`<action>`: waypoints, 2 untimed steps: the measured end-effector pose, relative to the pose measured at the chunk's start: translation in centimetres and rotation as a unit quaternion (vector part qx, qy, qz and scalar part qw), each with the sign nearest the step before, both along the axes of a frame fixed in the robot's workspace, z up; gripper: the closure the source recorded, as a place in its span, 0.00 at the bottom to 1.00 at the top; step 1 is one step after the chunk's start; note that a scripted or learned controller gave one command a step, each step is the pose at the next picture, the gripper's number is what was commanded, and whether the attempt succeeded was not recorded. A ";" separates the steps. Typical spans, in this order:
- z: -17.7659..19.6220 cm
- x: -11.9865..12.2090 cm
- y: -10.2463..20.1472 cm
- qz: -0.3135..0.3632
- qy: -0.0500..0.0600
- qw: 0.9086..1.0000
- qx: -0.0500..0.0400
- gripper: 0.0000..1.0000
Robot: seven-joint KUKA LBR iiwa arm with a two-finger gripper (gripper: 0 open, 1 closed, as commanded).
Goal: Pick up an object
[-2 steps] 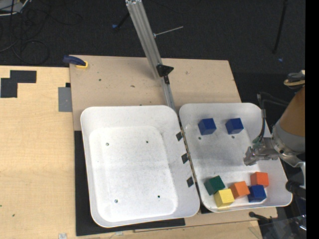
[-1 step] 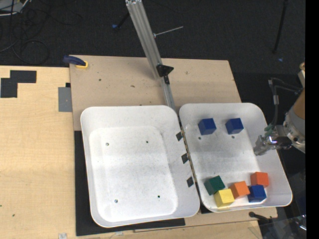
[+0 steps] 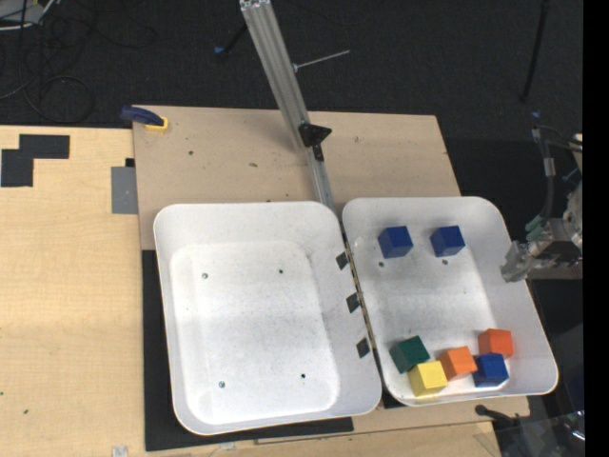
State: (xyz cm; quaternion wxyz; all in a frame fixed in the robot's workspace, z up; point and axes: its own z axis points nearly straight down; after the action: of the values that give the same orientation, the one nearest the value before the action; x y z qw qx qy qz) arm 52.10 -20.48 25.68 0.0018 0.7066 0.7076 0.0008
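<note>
The right white bin [image 3: 423, 298] holds several small cubes. Two blue cubes [image 3: 395, 241] [image 3: 447, 240] sit side by side near its far end. At its near right corner a green cube [image 3: 410, 352], a yellow cube [image 3: 428, 377], an orange cube [image 3: 459, 361], a red cube [image 3: 496, 343] and another blue cube [image 3: 491, 368] are clustered close together. My gripper [image 3: 519, 261] sits at the right edge of the view, just outside that bin's right rim and apart from every cube. I see nothing held in it.
The left white bin [image 3: 252, 317] lies beside the right one, with black clips [image 3: 352, 303] along the shared rim. A slanted aluminium bar [image 3: 281, 69] rises behind the bins. A blue and yellow clamp [image 3: 145, 117] lies at the bench's far left.
</note>
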 end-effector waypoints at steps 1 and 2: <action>-1.1 0.0 5.9 0.001 0.004 1.000 0.002 1.00; -0.7 1.0 10.6 0.001 0.003 1.000 0.002 1.00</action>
State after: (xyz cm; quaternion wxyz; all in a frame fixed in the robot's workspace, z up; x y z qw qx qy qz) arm 53.06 -9.88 25.00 -0.0014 0.7055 0.7087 0.0002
